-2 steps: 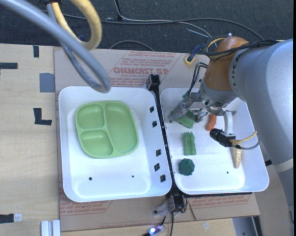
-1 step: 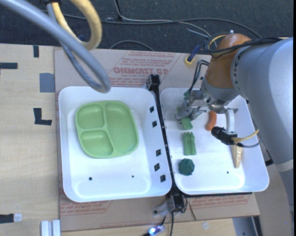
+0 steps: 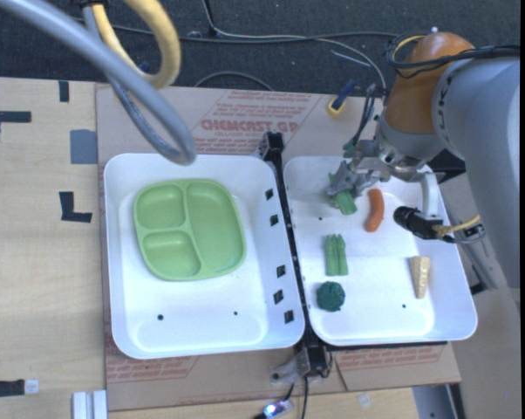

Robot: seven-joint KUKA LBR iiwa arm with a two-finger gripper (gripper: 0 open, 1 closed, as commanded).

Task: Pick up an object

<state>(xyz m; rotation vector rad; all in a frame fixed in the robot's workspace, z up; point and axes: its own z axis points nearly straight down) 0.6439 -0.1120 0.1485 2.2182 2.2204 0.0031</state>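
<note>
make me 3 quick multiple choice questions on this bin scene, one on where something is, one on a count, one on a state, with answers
1. Where does the green divided plate lie?
A. in the left bin
B. in the right bin
C. on the cardboard outside both bins

2. How many loose items lie in the right bin?
A. two
B. five
C. eight

3. How does the orange sausage-shaped piece lie?
A. hanging from the gripper
B. stacked on the plate
C. flat on the bin floor, apart from the other items

Answers: 1 A, the plate sits on the floor of the left bin. 2 B, there are a small green piece under the gripper, the orange piece, a green stalk bundle, a dark green round piece and a pale wedge. 3 C, white floor shows all around it.
</note>
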